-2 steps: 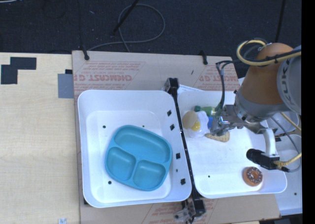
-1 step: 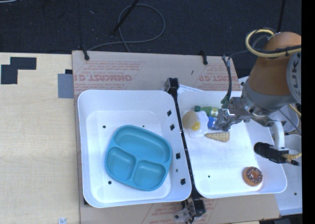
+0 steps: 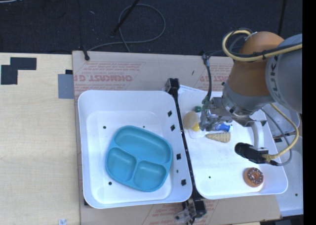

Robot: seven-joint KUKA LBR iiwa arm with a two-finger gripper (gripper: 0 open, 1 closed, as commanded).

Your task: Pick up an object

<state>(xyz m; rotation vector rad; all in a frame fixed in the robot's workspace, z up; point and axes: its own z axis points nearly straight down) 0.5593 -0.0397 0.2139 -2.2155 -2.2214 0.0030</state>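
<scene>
A blue tray lay flat in the left bin, out of the arm's way. In the right bin, a cone lay near the far left corner, just under the gripper; its opening I could not tell. A doughnut sat by the near right corner, likely spare.

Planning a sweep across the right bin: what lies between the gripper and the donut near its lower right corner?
In the camera view, between the gripper and the donut lie a yellowish cone-shaped piece and bare white bin floor.
</scene>
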